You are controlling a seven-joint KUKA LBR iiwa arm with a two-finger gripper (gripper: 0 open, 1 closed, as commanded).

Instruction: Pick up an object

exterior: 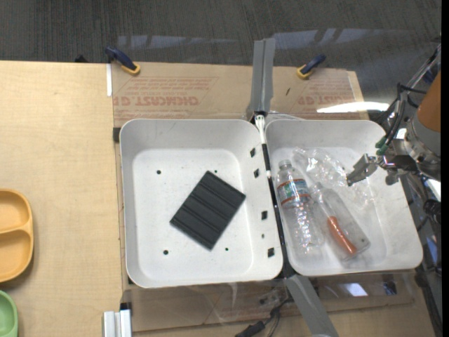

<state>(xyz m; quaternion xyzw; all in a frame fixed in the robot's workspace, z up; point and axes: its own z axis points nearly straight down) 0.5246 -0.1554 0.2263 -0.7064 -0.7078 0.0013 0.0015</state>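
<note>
Gripper (359, 170) over the right bin (414, 255), fingers slightly apart, empty.
Bottle (297, 203) lies at the bin's left: light, slick, crushable; grip across its middle.

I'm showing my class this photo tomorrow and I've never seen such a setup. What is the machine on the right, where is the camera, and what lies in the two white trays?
One fixed camera looks down at a slant on a bench. The machine entering from the right is a robot arm ending in a two-finger gripper, hovering over the right shallow white bin. That bin holds a clear plastic water bottle, crumpled clear plastic wrapping and a clear tube with an orange piece inside. The left white bin holds a flat black ribbed rectangular pad. I see nothing between the gripper's fingers.
</note>
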